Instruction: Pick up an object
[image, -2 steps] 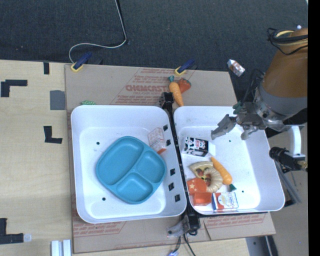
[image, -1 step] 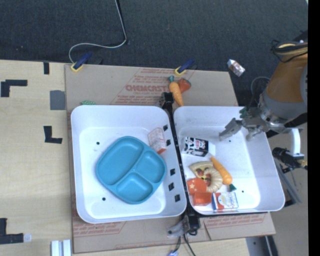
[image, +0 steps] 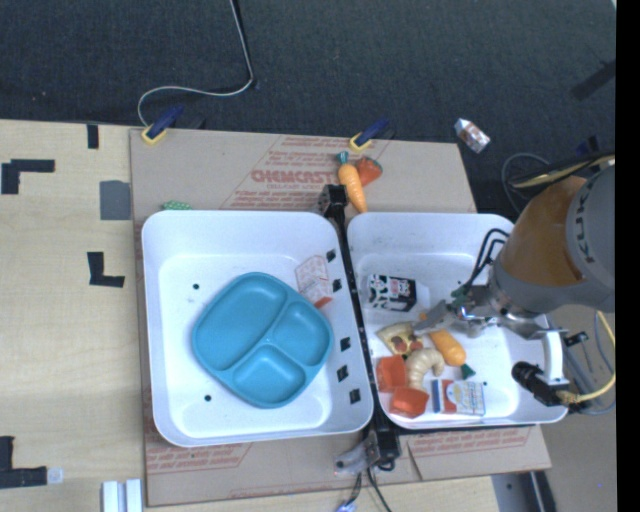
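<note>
We see the arm reaching in from the right over the right bin, its gripper low above the bin's middle. We cannot tell how the gripper is set. Just near and slightly left of it lies a small orange carrot-like piece, close beside a pale, knobbly item and two red blocks. A black-and-white carton sits to the gripper's left. The left bin holds a blue divided tray. Another toy carrot rests on the cardboard at the far side.
</note>
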